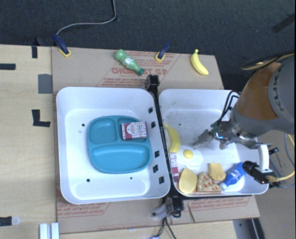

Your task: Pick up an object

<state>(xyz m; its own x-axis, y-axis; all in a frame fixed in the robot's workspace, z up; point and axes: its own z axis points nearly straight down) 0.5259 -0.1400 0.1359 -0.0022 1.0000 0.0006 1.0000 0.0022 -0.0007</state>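
Looming at the right edge, the grey arm (267, 103) with its orange band reaches into the right bin (197, 97), and its gripper (203, 139) hangs low over the bin's bare white middle. Whether the fingers are spread or pressed together cannot be told at this slant; nothing shows between them. Just beyond the gripper's tip, toward the divider, a yellow banana (173, 138) lies along the bin's left wall, and a fried egg (188, 155) sits near it, slightly closer to the front. Along the front wall of the same bin lie a yellow potato-like piece (188, 180), a cracker (206, 183) touching it, a small yellow waffle-like piece (216, 171) just behind the cracker, and a blue bottle (234, 176) with a white cap, tilted toward the arm. A strip of red-and-white packaging (174, 166) stands against the left wall beside the potato-like piece. Any of these could be the object to pick up; all rest on the bin floor, apart from the gripper. The left bin (68, 133) holds a blue divided tray (119, 144), with a small red-and-white carton (134, 130) lying on the tray's upper right compartment. On the brown cardboard (88, 68) behind the bins lie a green bottle (129, 61) and a second banana (199, 63), well apart.
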